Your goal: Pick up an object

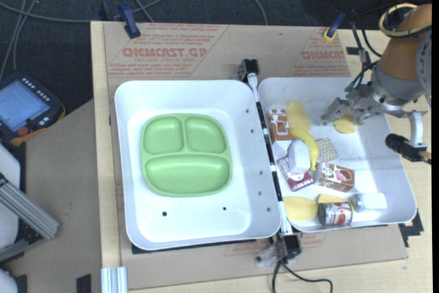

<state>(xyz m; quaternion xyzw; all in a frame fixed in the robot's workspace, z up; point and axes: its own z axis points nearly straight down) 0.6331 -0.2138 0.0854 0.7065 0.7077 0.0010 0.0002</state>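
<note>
The right bin [405, 197] holds a loose heap of small things: a banana [309, 145], yellow and curved, lies near the bin's middle with a white packet [299, 157] against its lower side; a pale yellow lump [297, 113] sits just above the banana, toward the bin's far wall. Left of the banana, close to the bin's left wall, stands a small orange-and-white carton [278, 125]. Below the banana lie a red-and-white wrapper [300, 179] and a brown-and-white carton [337, 176], and further toward the bin's near wall a red-labelled can [338, 213] lies on its side, with a yellow wedge [300, 208] just to its left. A small yellow piece [345, 125] lies to the right of the banana, just beside the hand [351, 110]. The hand hovers low over the far part of that bin, up and to the right of the banana, its fingers spread apart with nothing between them. Well left of the banana, the left bin [130, 147] carries a green divided tray [185, 154]. Both bins rest on the table [171, 51].
</note>
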